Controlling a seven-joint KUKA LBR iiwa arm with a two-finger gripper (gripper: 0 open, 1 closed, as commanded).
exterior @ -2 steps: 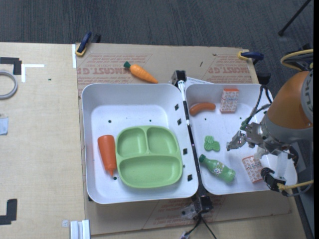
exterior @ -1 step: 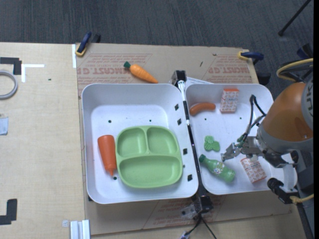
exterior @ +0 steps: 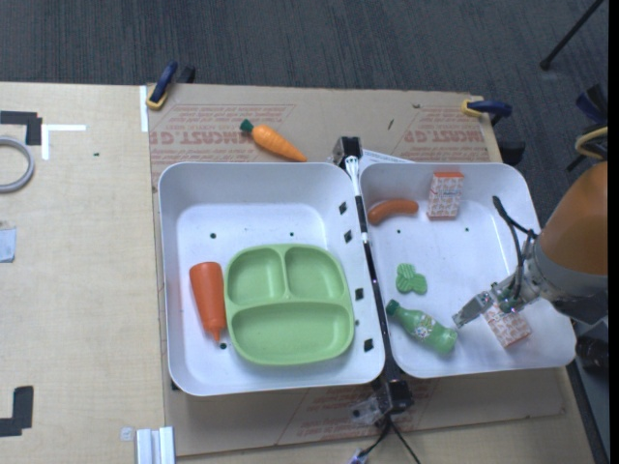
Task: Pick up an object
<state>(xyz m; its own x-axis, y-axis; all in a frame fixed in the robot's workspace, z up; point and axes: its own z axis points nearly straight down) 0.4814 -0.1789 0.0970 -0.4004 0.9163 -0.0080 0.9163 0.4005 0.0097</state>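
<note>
The right bin (exterior: 542,356) holds several objects. An orange-red sausage (exterior: 392,209) lies near its back left, and a small pink-and-white box (exterior: 445,193) stands beside it. A green leafy piece (exterior: 411,279) lies in the middle, with a green bottle (exterior: 423,325) on its side toward the front. My gripper (exterior: 488,305) is low over the front right of this bin. It is right of the bottle and directly beside a second small pink-and-white box (exterior: 510,327). Whether it holds that box is unclear.
The left bin (exterior: 179,249) carries a green divided plate (exterior: 290,303) and an orange cylinder (exterior: 207,298) at the plate's left. A toy carrot (exterior: 274,141) lies on the cardboard behind the bins. Blue clamps (exterior: 162,83) pin the cardboard's back corners. A black cable (exterior: 513,218) runs along the right bin.
</note>
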